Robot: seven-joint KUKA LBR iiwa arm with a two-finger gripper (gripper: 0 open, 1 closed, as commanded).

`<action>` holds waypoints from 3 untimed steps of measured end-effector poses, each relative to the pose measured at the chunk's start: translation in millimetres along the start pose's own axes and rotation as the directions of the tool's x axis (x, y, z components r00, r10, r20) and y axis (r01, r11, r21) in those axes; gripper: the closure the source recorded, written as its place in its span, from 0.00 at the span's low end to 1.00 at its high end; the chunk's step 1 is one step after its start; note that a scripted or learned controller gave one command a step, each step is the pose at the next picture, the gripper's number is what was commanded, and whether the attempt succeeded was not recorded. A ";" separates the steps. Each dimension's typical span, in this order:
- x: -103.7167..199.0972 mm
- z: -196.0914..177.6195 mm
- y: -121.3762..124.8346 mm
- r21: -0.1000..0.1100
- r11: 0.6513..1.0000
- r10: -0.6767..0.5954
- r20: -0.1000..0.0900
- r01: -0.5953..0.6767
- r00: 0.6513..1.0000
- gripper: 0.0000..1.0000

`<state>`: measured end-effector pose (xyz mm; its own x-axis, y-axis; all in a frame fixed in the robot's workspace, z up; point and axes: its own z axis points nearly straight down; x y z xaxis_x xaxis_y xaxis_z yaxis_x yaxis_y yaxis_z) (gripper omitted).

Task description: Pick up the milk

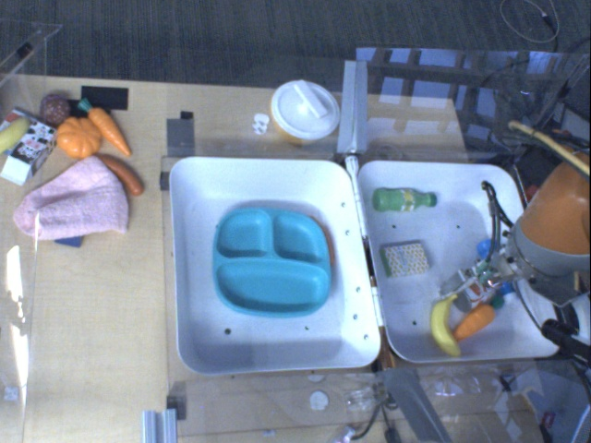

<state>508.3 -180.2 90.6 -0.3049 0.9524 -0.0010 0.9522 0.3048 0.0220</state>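
A small flat carton point(406, 258) with a grey-green checked face lies in the middle of the right bin point(434, 224); it is the thing there most like a milk carton. My gripper point(478, 284) hangs low at the bin's front right, to the right of the carton and apart from it. It sits just above a yellow banana point(443, 326) and an orange carrot point(475, 322). Small blue parts point(484, 248) show beside the gripper. The orange-banded wrist point(559, 215) covers the bin's right side.
A green bottle point(403, 199) lies at the back of the right bin. The left bin point(194, 275) holds a blue divided tray point(272, 261). A white lidded bowl point(306, 109) stands behind the bins. Toy food and a pink cloth point(74, 201) lie at far left.
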 end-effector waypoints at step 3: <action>112.2 -93.5 113.9 0.022 0.931 0.363 0.007 -0.363 0.932 1.00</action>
<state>580.5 -39.2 186.4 0.0618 0.9981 -0.0004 0.9981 -0.0618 -0.0009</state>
